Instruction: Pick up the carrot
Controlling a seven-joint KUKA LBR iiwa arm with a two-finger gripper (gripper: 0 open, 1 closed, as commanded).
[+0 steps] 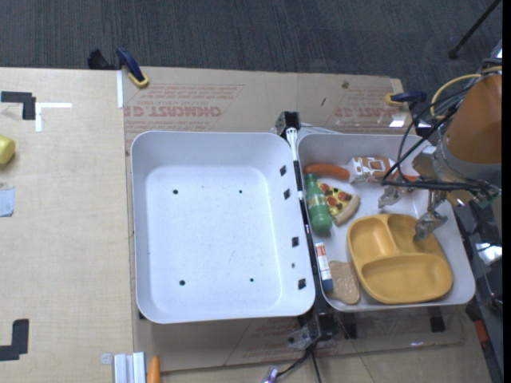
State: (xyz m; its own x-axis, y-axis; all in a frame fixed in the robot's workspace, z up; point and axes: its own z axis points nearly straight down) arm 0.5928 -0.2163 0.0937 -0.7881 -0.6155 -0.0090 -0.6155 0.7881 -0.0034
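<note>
The bench carries two shallow white bins side by side. The left bin takes up the middle of the view. The right bin, at three o'clock from it, holds all the clutter. The arm reaches in at the right bin's two o'clock corner, its orange band uppermost.

Largest in the right bin is a yellow divided plate, filling the five o'clock part of the bin. At nine o'clock from the plate stands a green bottle, with a pizza slice just beside it and a tan biscuit-like piece at the plate's seven o'clock. A small carton sits near the bin's twelve o'clock wall.

The carrot, a slim orange piece, lies along that same wall at the bin's eleven o'clock, between the bottle top and the carton, apparently touching neither.

The end effector hangs over the plate's one o'clock rim, fingers apart and grasping nothing.

This looks like the approach step; no grasp has been made. The next move calls for travel toward ten o'clock, across the carton, then a descent with the fingers straddling the carrot's narrow width, clear of the bin wall and bottle.
</note>
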